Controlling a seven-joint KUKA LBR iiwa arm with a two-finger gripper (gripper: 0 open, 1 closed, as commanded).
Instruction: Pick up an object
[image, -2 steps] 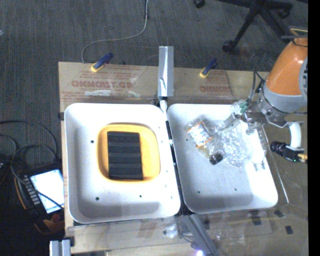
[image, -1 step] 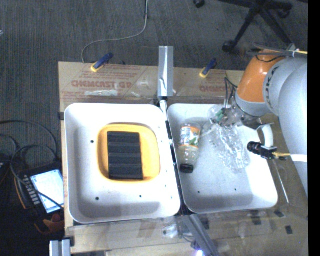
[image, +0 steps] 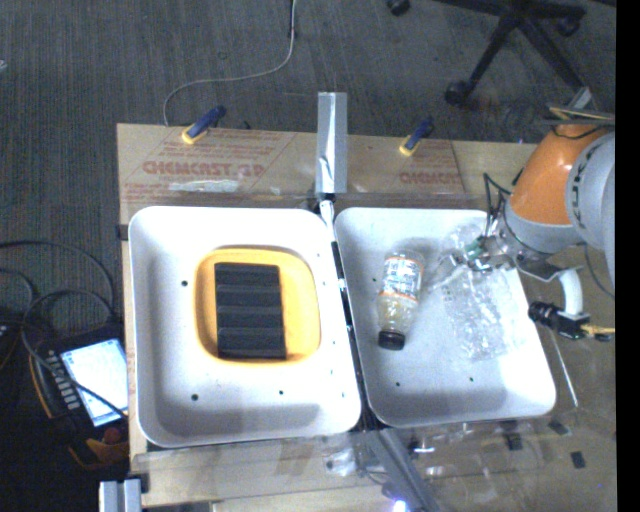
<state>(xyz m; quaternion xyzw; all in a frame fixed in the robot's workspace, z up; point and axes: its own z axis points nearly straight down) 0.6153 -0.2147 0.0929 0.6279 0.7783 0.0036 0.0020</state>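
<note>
- My gripper sits low at the upper right of the right bin, buried in crumpled clear plastic; I cannot tell its state.
- The bottle lies flat just left of it, dark cap toward the near rim, long axis nearly front-to-back.
- I judge the plastic the closer target.
- The left bin holds a yellow tray.
</note>
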